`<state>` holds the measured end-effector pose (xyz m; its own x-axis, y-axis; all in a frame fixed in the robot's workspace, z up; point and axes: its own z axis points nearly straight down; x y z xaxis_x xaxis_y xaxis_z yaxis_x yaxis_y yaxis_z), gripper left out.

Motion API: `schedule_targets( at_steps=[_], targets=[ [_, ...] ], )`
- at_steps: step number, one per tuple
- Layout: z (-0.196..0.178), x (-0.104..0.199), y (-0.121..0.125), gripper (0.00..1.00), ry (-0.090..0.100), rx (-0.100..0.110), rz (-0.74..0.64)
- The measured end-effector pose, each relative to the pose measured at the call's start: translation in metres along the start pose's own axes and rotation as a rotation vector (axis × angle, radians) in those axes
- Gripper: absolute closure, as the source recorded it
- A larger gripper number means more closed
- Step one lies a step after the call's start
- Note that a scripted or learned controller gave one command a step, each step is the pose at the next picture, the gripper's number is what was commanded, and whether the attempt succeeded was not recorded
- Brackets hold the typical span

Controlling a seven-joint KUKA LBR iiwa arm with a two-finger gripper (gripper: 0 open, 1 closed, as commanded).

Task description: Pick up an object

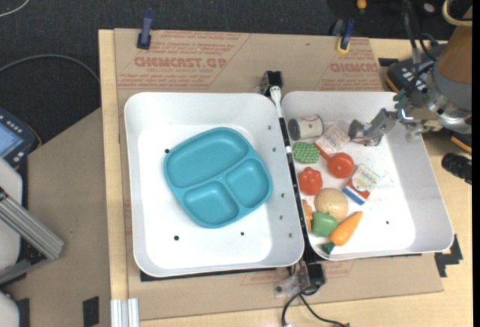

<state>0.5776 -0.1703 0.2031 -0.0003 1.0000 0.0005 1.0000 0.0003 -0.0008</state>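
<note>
Reaching in from 3 o'clock, gripper (365, 132) hovering over the upper middle of the right bin (420, 205), fingers (358, 128) looking slightly parted and grasping nothing. Lying just at 8 o'clock from the fingers: pink packet (331, 142), red tomato (341, 164) below it, white can (308, 126) toward 9 o'clock. Crowding the bin's left half farther down: green round (305, 152), second tomato (310, 181), small carton (362, 184), beige ball (331, 202), carrot (345, 229). Leaving open white floor along the bin's right side. Sitting in the left bin (150, 228): teal divided plate (217, 176).
</note>
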Motion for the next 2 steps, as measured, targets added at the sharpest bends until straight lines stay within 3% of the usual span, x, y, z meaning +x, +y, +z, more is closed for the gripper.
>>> schedule_targets(
  at_steps=[1, 2],
  targets=[
    [0.121, 0.003, -0.055, 0.00, 0.004, 0.000, 0.005],
    [0.108, 0.002, -0.053, 1.00, -0.002, -0.004, 0.002]
  ],
)
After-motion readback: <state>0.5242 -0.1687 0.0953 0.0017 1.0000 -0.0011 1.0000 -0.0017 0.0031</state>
